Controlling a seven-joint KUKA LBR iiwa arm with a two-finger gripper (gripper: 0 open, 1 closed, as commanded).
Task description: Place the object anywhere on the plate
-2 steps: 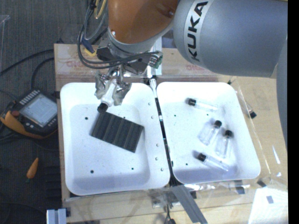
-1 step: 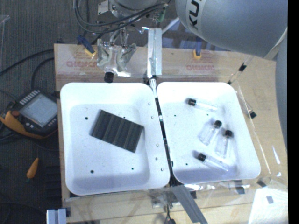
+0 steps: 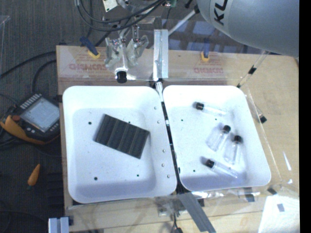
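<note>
The plate (image 3: 121, 136) is a dark ribbed rectangle lying flat in the left bin (image 3: 80, 178), slightly left of its middle. My gripper (image 3: 123, 62) hangs over the far rim of that bin, well beyond the plate. A small clear vial with a black cap (image 3: 120, 75) shows between its fingers, cap end down. The grey arm fills the top right of the view.
Several more clear vials with black caps lie in the right bin (image 3: 252, 178), such as one at the back (image 3: 209, 109) and one at the front (image 3: 219, 167). A metal bracket (image 3: 160, 55) stands behind the divide between the bins. A pendant (image 3: 36, 115) lies left of the bench.
</note>
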